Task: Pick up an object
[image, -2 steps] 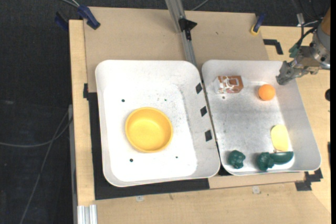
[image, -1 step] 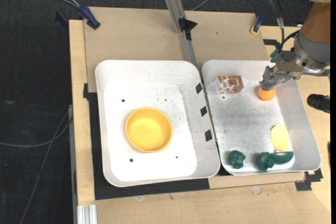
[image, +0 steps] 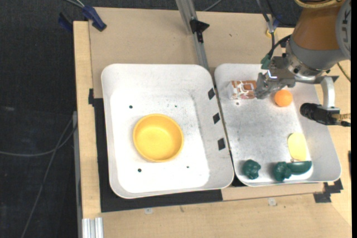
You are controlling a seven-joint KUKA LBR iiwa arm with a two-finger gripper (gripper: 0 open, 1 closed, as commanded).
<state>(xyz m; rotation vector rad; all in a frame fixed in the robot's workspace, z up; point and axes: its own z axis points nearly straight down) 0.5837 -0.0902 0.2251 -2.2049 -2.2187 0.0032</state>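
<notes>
Two shallow white bins sit side by side on the pale wooden table (image: 150,30), both moulded with rounded corners and a matt, lightly speckled floor. The left bin (image: 120,175) carries a smooth round yellow bowl (image: 158,137), glossy like plastic, a little toward 7 o'clock of its middle. The right bin (image: 334,167) holds several small things: a brown and white packet (image: 243,89) with a crinkled look at its 11 o'clock corner, a smooth orange ball (image: 283,98) toward 1 o'clock, a pale yellow oval piece (image: 298,146) at about 4 o'clock, and two lumpy dark green pieces (image: 251,169) (image: 289,170) along the 6 o'clock rim.

Above the right bin, the hand (image: 268,85) hangs at the end of the grey arm (image: 321,36) with its orange band. It is low over the bin's far end, between packet and ball. The packet lies just at its 9 o'clock side, seemingly touching it; the ball lies just beside it at 4 o'clock. Whether the hand is open or closed, I cannot tell: its dark tip is too blurred.
</notes>
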